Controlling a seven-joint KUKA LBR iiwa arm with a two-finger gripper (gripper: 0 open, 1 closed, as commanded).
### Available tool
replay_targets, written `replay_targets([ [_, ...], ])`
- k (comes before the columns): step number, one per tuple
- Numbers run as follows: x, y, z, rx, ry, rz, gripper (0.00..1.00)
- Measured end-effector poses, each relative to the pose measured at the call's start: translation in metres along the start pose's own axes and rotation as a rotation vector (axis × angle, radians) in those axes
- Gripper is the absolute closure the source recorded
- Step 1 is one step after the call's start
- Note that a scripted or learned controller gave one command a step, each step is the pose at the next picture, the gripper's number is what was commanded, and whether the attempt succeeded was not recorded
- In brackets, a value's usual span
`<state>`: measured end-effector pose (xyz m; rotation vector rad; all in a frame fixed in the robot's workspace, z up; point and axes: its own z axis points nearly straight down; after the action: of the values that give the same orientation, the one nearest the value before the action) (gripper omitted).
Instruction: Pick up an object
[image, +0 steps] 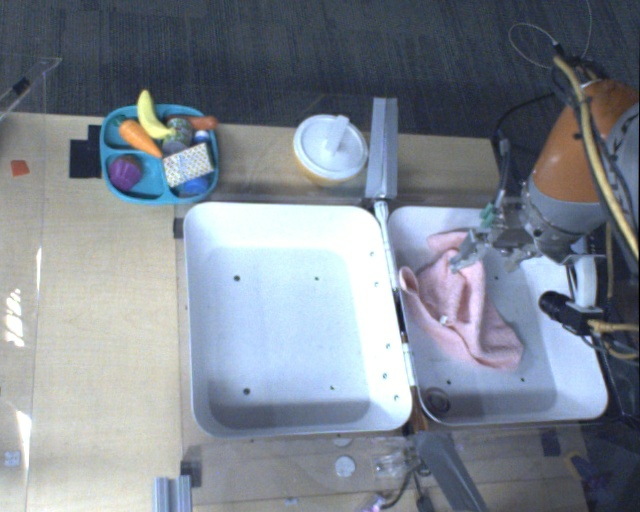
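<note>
A crumpled pink cloth (470, 310) lies in the right white bin (570, 395), spread from the bin's upper left toward its middle. My gripper (490, 250) hangs over the cloth's upper right edge, at the end of the grey arm with the orange band (575, 150). It looks open, with one fingertip (463, 260) right at the cloth's top fold and nothing held between the fingers. Whether the fingertips touch the fabric I cannot tell.
The left white bin (200, 330) lies beside the right one, with a metal divider (381, 150) behind their shared wall. On the bench behind stand a blue tray of toy food (158, 152) and a white lidded cup (330, 148). Cables (600, 320) hang at the right.
</note>
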<state>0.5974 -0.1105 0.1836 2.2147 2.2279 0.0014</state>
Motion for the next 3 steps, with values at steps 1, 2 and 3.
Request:
replay_targets([
  [1,-0.016,0.001,0.088,-0.005,-0.001,-0.096,0.00],
  [2,0.024,0.001,0.093,-0.014,-0.003,-0.149,0.00],
  [3,0.025,0.004,0.080,-0.021,-0.004,-0.150,1.00],
])
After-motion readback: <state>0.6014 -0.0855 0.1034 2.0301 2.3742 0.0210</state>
